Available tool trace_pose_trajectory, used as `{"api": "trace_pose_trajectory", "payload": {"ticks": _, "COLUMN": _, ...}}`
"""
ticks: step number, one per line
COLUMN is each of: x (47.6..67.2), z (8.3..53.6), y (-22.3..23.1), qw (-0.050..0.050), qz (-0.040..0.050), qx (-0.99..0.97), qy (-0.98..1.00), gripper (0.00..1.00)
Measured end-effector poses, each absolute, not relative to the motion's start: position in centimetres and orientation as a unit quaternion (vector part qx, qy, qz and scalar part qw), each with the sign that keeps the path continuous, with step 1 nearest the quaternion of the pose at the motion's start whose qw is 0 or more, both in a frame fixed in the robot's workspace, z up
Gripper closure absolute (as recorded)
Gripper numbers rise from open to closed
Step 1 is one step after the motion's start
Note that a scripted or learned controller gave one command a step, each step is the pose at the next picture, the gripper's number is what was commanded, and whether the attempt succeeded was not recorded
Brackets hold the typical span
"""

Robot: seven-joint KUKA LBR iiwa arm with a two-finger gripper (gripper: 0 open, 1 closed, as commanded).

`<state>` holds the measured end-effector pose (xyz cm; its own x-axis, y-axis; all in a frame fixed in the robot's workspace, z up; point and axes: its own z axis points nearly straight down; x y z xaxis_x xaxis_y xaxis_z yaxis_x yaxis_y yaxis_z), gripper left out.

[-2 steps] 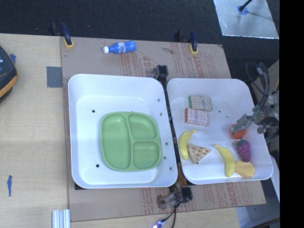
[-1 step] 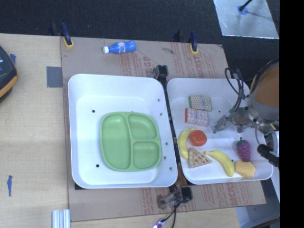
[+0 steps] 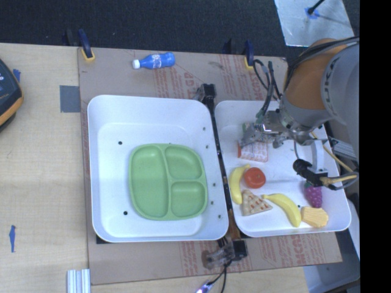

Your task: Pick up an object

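The two-finger metal gripper [image 3: 255, 134] stands low in the right shallow white bin [image 3: 227, 118], at its far end, directly over a red-and-white flat packet [image 3: 253, 153]. Nearer the camera from it the floor is crowded: a round red tomato [image 3: 255, 177], a short yellow banana [image 3: 236, 185], a tan triangular sandwich wedge [image 3: 255, 203] and a long yellow banana [image 3: 286, 207] lie close together. Open white floor remains between the packet and a purple grape cluster [image 3: 314, 196]. Beyond the bin wall to the gripper's other side, a green sectioned plastic plate [image 3: 167, 180] occupies the left white bin [image 3: 98, 163], with bare floor around it.
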<state>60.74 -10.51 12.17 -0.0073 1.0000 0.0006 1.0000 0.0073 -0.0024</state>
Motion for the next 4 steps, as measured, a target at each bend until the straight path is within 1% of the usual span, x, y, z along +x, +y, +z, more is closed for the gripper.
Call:
{"api": "trace_pose_trajectory", "payload": {"ticks": 1, "x": 64.3, "z": 9.6, "y": -9.8, "qw": -0.001, "qz": 0.0002, "qx": -0.706, "qy": -0.708, "gripper": 0.00}}
{"api": "trace_pose_trajectory", "payload": {"ticks": 2, "x": 65.8, "z": 9.7, "y": -9.8, "qw": -0.002, "qz": -0.0002, "qx": -0.706, "qy": -0.709, "gripper": 0.00}}
{"api": "trace_pose_trajectory", "payload": {"ticks": 3, "x": 65.3, "z": 11.5, "y": -17.8, "qw": 0.000, "qz": 0.0009, "qx": -0.706, "qy": -0.708, "gripper": 0.00}}
{"api": "trace_pose_trajectory", "payload": {"ticks": 4, "x": 58.6, "z": 9.7, "y": -11.8, "qw": -0.003, "qz": -0.0017, "qx": -0.706, "qy": -0.709, "gripper": 0.00}}
